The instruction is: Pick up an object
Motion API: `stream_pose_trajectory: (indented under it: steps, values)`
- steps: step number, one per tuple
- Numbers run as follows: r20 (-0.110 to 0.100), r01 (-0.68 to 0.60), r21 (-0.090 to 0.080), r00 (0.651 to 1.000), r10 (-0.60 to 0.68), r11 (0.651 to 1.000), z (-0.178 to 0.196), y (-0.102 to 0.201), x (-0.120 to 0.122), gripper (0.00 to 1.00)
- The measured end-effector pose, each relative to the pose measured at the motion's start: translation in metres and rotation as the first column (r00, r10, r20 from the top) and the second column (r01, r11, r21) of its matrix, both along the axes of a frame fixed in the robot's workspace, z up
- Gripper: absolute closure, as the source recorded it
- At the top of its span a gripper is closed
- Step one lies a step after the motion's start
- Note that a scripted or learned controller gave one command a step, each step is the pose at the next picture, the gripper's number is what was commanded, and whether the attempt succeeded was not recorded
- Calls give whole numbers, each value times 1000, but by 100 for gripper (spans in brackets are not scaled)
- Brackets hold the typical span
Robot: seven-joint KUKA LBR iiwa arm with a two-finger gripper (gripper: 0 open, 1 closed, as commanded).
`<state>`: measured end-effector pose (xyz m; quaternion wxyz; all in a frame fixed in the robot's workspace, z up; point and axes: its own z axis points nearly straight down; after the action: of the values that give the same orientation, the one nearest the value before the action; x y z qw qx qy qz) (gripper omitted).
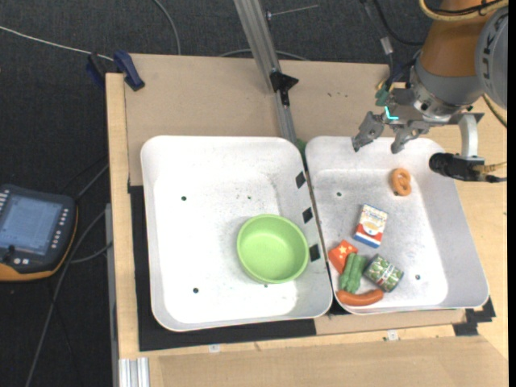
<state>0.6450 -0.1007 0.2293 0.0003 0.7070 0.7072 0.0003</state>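
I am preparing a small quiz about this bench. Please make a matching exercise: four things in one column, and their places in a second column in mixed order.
Things:
1. green bowl
2. orange ring
3. small carton
4. gripper

Places:
A. above the right bin's far edge
B. middle of the right bin
C. in the left bin
D. right bin, far part, nearest the gripper

Pairs: 1-C, 2-D, 3-B, 4-A

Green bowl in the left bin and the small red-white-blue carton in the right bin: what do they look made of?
The round lime-green bowl looks like moulded plastic: uniform colour, smooth walls, soft sheen at the rim. The small red, white and blue carton looks like printed cardboard, with flat faces, crisp edges and a matt surface, though it could be a plastic toy box.
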Motion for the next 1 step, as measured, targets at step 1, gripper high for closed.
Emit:
stream_pose_trajectory:
  steps: [1]
  values:
    - [0,0,0,1000,0,1000,0,0,0,0]
